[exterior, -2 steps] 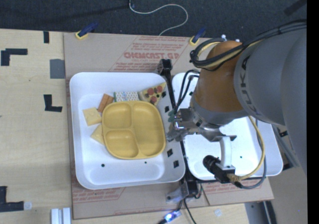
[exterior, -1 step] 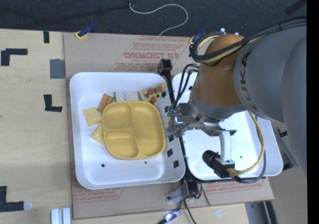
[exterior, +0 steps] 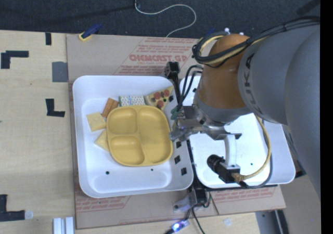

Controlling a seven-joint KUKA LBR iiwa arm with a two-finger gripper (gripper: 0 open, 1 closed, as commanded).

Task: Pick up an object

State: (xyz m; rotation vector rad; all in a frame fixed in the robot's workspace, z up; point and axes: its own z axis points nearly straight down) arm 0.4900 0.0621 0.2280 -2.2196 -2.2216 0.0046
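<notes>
My two-finger gripper (exterior: 177,124): state I cannot tell, poised at yellow divided plastic plate (exterior: 139,135) rim | plate lies in left white bin (exterior: 86,176), over cracker-like pieces | pick pending

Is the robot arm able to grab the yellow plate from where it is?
Probably yes. The yellow plate lies on top in the left bin, nothing covering it, and the gripper hangs right at its near edge.

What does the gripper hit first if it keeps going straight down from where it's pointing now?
Probably the right edge of the yellow divided plate in the left bin, or that bin's right wall. The gripper sits over that spot; depth is unclear from above.
</notes>
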